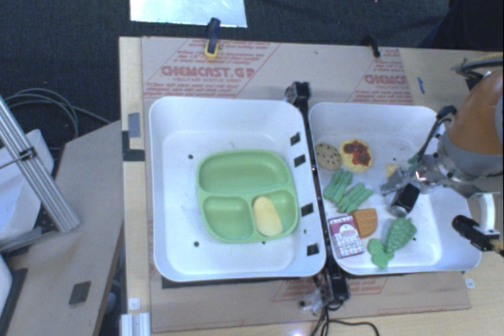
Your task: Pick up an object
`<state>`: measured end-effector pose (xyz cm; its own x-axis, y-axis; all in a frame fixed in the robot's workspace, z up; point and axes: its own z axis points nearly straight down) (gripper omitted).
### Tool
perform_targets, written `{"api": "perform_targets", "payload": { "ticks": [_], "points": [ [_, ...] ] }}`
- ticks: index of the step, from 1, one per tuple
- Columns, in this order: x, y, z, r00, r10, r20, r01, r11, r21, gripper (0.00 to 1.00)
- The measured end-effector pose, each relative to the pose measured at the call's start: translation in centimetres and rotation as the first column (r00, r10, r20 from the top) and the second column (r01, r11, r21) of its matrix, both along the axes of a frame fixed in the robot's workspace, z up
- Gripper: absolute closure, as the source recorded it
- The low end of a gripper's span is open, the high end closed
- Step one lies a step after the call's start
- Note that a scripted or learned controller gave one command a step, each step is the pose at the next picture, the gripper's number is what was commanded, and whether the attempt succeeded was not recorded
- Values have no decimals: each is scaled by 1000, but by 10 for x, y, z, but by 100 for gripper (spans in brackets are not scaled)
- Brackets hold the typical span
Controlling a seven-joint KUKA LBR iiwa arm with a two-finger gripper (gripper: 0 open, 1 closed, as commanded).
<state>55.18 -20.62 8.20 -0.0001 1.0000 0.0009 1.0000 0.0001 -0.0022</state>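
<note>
Stock on the desk (134,90), as I read it from my station:

- Gripper (399,187): low over the right bin (394,128), near its right edge (open or closed, I cannot tell).
- Right bin, far-left corner: cookie (328,156), with a small pizza round (356,154) just beside it.
- Right bin, middle: green pods (346,191), just left of the gripper.
- Right bin, near edge: orange cracker (365,221), red-and-white packet (345,236), green bunch (392,240).
- Left bin (169,122): green divided tray (244,173), with a yellow piece (268,216) in its near-right compartment.
</note>
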Motion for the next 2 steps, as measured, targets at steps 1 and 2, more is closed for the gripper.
{"api": "perform_targets", "payload": {
  "ticks": [1, 2],
  "points": [
    [3, 0, 14, 1000, 1, 7, -1, 1000, -2, 100],
    [3, 114, 4, 1000, 13, 2, -13, 1000, 4, 100]
  ]
}}
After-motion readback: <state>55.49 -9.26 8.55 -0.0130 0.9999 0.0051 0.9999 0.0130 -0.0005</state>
